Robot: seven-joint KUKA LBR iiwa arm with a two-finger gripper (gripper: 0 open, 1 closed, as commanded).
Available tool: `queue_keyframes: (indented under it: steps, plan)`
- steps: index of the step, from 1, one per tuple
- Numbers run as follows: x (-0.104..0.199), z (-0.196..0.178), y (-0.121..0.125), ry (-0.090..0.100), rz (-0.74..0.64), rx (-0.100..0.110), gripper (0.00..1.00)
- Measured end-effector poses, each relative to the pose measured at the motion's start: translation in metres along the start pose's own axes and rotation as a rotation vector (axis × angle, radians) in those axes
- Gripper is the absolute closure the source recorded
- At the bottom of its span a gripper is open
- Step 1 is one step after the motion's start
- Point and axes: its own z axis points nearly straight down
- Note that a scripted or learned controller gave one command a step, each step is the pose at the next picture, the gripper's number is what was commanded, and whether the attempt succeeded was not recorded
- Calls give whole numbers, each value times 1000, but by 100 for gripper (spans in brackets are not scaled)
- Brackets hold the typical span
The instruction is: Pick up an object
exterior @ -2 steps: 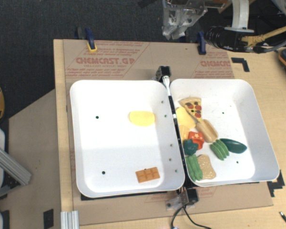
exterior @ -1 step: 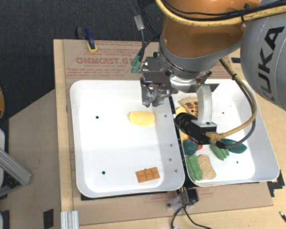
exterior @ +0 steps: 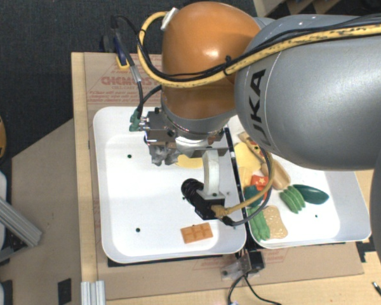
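Grey arm (exterior: pixel 317 94) holds its hand (exterior: pixel 160 150) beyond the orange block (exterior: pixel 197 233), apart or together I cannot tell. Approach step, I judge; next, centre over that block and descend

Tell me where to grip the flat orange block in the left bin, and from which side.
Probably straight from above, closing across the shorter width of the orange block: it lies flat, apart from other things, with bare left bin floor along both long edges.
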Motion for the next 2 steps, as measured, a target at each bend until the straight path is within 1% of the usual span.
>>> queue_keyframes:
  steps: [1, 2]
  plan:
    - [2, -65, -27, 6, 1, -15, 100]
    - [2, -107, -26, 5, 3, -15, 100]
